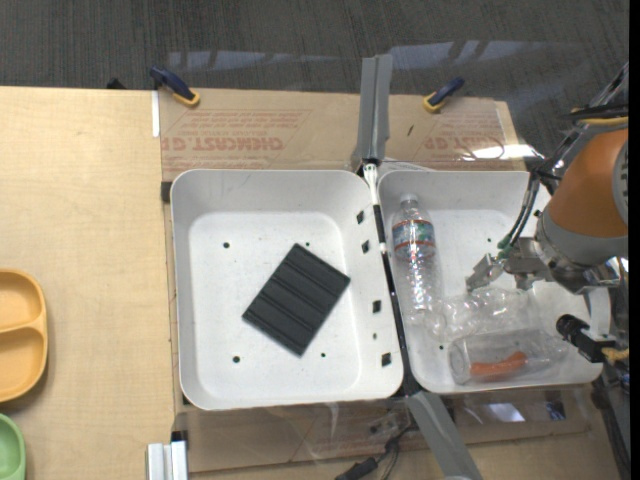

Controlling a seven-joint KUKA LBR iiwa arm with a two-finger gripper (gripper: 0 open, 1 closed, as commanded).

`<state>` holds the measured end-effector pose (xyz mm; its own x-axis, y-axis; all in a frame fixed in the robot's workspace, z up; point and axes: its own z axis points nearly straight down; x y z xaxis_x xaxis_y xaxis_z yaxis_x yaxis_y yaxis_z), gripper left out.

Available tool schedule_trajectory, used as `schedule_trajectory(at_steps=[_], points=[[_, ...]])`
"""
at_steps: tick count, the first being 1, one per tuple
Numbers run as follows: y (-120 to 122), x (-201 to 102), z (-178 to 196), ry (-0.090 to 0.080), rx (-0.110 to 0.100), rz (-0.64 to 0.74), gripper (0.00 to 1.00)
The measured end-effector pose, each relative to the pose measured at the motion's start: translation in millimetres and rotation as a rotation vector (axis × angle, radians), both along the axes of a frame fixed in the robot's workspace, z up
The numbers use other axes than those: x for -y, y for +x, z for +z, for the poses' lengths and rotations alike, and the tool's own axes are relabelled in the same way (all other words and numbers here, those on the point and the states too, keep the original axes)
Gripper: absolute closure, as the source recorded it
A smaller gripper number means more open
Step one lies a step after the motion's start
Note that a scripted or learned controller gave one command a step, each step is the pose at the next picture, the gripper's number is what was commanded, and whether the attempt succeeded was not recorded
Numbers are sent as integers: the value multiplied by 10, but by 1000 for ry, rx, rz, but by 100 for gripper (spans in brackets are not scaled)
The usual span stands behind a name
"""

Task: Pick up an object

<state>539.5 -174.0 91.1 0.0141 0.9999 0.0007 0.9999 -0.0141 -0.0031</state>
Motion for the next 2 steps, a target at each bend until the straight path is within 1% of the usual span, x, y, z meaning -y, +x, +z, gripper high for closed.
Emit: schedule_trajectory(at_steps=[1, 2], points=[[-3, 7, 86, -1, -1, -1, 100], [-3, 8, 86, -1, -1, -2, 0]])
